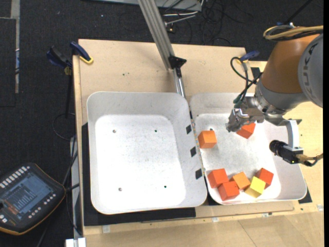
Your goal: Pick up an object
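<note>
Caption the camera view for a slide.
Arm's tool over the right bin, beside a red block; an orange block lies apart, more clustered at the near edge.

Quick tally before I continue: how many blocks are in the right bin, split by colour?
Red: 4, one by the pincer at, then
Orange: 2, at and
Yellow: 1, at
Total: 7 blocks, all in the right bin

Six blocks (207,139), two white bins (97,153)
</note>
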